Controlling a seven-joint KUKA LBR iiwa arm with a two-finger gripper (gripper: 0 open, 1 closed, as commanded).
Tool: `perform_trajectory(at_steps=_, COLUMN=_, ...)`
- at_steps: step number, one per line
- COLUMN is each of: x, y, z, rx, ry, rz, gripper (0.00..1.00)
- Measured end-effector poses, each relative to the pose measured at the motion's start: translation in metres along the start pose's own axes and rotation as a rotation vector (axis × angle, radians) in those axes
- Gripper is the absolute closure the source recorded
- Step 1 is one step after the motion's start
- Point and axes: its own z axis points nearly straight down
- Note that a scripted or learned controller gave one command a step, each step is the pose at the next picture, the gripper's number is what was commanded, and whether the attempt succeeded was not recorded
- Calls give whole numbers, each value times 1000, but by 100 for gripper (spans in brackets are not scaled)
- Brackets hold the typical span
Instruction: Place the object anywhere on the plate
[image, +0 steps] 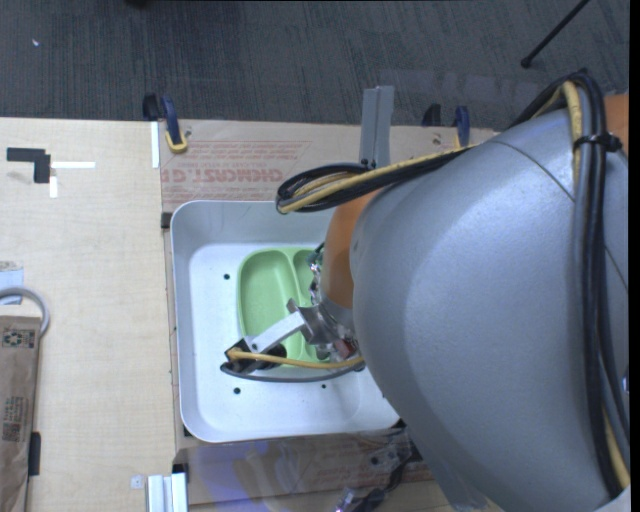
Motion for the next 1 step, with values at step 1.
perform_trajectory(at_steps=1, x=1, y=1, z=-1, rx=-2, ry=5, rz=0, gripper=0)
